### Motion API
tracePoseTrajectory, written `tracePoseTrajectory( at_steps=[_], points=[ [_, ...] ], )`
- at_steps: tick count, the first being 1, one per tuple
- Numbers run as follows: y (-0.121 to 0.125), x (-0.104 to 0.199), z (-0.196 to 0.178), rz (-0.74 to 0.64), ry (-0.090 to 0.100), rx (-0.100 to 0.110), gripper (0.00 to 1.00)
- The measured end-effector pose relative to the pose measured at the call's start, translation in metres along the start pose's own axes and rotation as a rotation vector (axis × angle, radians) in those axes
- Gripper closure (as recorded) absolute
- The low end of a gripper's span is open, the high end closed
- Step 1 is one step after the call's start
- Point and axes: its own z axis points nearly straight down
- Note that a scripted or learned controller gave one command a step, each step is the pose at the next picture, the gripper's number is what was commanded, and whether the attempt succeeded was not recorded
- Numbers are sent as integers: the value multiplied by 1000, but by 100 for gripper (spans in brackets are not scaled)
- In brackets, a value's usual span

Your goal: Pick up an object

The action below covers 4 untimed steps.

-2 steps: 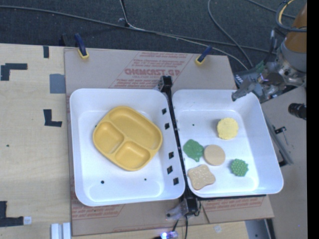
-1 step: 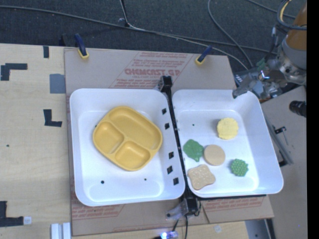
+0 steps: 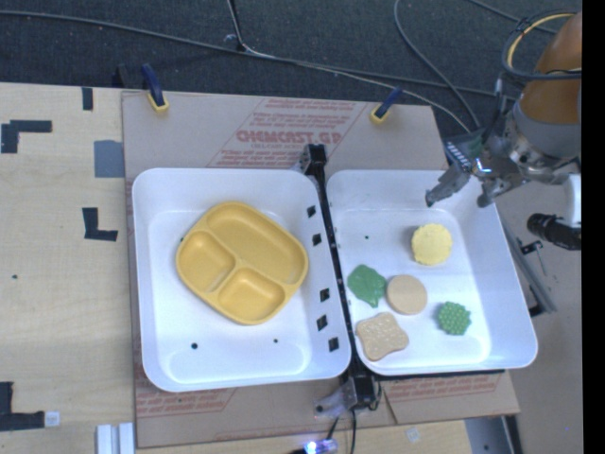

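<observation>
Camera view: gripper (image 3: 465,191) open, empty, upper right; yellow puff (image 3: 431,244) looks light, stiff, so pinch its sides.

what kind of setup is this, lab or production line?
Most likely a robotics lab test bench, not a line. The white bins sit on clamped cardboard, loose cables trail over the dark floor, and the items are toy food and a yellow divided plate.
</observation>
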Motion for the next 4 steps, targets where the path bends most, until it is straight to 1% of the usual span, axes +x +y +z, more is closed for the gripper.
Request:
tracePoseTrajectory(
  at_steps=[1,2,3,4],
  points=[
    [-3,11,54,0,0,1,0],
    [-8,10,99,0,0,1,0],
    [-6,10,86,-2,-1,-3,100],
    [1,9,24,0,-2,-10,100]
  ],
)
